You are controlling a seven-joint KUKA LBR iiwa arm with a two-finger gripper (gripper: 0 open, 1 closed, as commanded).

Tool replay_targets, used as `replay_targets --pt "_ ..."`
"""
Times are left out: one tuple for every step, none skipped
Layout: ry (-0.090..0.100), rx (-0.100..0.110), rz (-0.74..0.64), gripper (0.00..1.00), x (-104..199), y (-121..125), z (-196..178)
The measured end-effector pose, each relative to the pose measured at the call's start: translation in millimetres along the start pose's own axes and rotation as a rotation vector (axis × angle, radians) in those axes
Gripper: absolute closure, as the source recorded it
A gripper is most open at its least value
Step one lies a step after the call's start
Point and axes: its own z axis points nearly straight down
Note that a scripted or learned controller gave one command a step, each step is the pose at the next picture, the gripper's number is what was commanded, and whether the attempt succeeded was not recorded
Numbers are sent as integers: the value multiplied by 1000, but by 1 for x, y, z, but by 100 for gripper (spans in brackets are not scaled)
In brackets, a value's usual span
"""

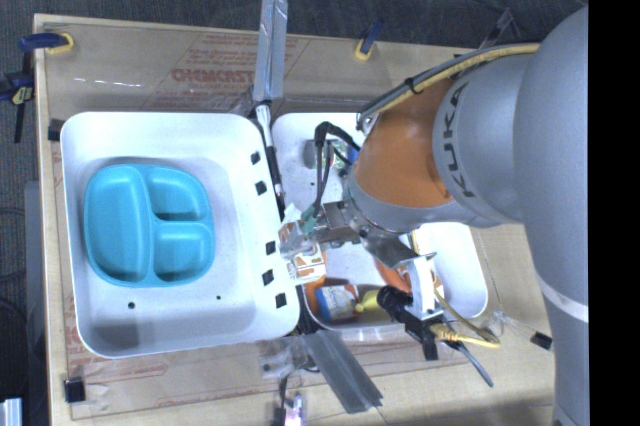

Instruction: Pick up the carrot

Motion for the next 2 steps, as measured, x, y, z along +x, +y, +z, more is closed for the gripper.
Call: replay_targets --pt "0 0 1 0 0 0 0" --pt "21 -8 -125 0 -52 -2 50"
